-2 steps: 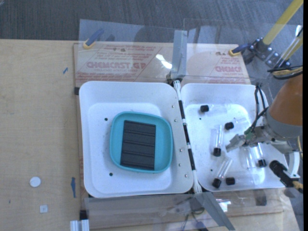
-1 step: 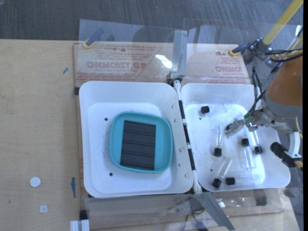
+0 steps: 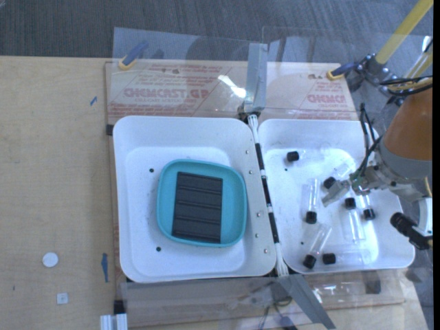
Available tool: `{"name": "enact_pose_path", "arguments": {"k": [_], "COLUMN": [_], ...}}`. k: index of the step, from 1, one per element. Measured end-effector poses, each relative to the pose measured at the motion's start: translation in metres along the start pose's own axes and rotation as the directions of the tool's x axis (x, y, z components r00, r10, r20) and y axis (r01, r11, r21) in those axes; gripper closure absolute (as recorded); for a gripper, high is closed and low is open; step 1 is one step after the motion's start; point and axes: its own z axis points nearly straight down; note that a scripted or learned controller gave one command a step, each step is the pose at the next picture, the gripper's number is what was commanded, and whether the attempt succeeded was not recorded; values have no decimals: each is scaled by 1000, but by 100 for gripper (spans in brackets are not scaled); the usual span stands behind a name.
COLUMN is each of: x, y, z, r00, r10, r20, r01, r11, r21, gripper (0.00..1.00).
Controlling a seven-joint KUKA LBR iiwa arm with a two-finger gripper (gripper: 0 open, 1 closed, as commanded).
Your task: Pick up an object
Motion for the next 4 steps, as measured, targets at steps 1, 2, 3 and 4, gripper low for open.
{"name": "enact_pose_path", "arguments": {"k": [1, 2, 3, 4], "x": [-24, -13, 13, -2], "y": [89, 68, 134, 111], "z": [20, 37, 38, 38], "r00": [996, 995, 995, 995], "r10": [-85, -101, -104, -96], "r20": [3, 5, 6, 3], "r01": [85, 101, 104, 96], "r11": [996, 995, 995, 995], "r21": [-3, -7, 0, -2], "gripper": [0, 0, 0, 0]}}
